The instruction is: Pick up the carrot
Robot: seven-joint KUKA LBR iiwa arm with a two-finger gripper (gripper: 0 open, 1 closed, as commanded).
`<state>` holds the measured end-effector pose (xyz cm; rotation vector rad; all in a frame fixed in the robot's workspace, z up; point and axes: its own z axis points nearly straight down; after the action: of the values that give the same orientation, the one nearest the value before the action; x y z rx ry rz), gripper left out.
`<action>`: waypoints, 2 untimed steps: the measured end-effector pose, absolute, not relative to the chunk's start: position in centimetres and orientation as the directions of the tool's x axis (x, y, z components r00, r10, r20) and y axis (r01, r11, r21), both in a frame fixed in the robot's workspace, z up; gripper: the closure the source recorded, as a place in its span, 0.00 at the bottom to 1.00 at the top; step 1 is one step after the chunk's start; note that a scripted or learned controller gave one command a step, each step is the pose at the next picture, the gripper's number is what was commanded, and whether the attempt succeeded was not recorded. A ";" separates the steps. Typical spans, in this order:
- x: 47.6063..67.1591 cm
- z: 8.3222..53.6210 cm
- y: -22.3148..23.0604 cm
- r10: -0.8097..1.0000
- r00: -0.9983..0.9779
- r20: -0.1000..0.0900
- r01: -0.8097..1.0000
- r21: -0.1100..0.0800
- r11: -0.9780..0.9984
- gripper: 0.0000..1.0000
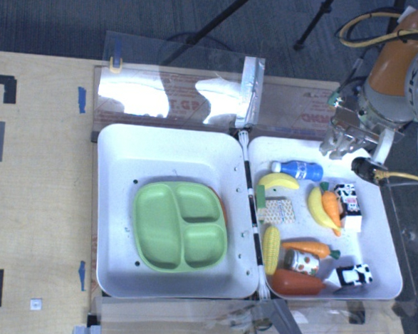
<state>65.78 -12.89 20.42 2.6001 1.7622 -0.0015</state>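
Nearest the camera, at the front rim of the right bin (390, 279) and well away from the tool (341, 145), lies a red pepper-like piece (295, 282), with a small printed can (304, 262) just behind it and a black-and-white cow-patterned carton (353, 275) off to its right. Just behind the can rests one carrot (310, 247), lying crosswise with its green stub pointing right; a corn cob (270, 248) lies lengthwise to its left against the bin's inner wall. Left of all this, in the other bin (117, 156), sits a green divided plate (181, 225), far from the tool.

Closer to the tool, a second carrot (331, 208) lies lengthwise, touching a banana (318, 208) on its left and near a second cow-patterned carton (347, 198) on its right. A small patterned packet (278, 210) lies left of that banana, with another banana (278, 181) behind it. A blue bottle (298, 170) lies on its side just below and left of the tool.

At the far right corner of the right bin hangs the tool itself, above the bin's rim and apart from both carrots. Whether its fingers are spread or pressed together cannot be told; nothing is visible between them. Behind it rises the grey arm with its orange band (390, 72), and the wooden table (29, 186) stretches to the left.
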 end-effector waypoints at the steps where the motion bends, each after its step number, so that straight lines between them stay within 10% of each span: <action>1: 65.8 20.4 -12.8 0.929 0.370 -0.001 0.929 0.000 -0.370 0.00; 2: 58.4 12.8 -16.9 0.993 0.115 0.000 0.993 -0.001 -0.115 0.00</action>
<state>58.37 -16.86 12.79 2.3462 2.0904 -0.0003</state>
